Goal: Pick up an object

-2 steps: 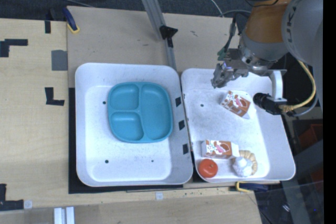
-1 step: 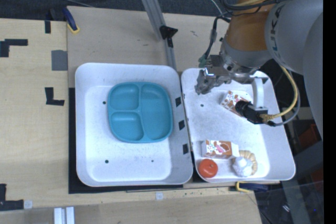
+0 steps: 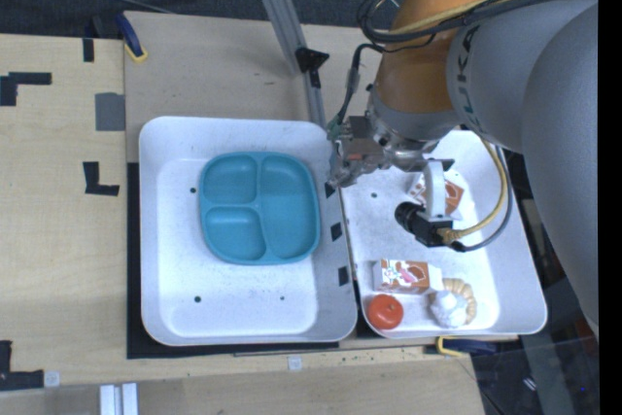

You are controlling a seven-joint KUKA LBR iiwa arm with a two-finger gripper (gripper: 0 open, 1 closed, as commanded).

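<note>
The right bin (image 3: 515, 306) holds several small items. A red round fruit (image 3: 386, 311) lies at its front edge, with a small red and white carton (image 3: 403, 276) just behind it. A tan and white pastry-like piece (image 3: 453, 302) sits to their right. A white and red packet (image 3: 444, 193) lies further back, partly under the arm. My gripper (image 3: 346, 162) hangs low at the right bin's back left corner, close to the wall between the bins. Nothing shows in its grasp.
The left bin (image 3: 165, 209) carries a blue divided plate (image 3: 260, 207). A grey metal pole (image 3: 282, 10) slants in from the top toward the bins. The bulky grey arm (image 3: 544, 102) covers the right bin's back right part, and a black cable fitting (image 3: 420, 224) hangs beneath the wrist.
</note>
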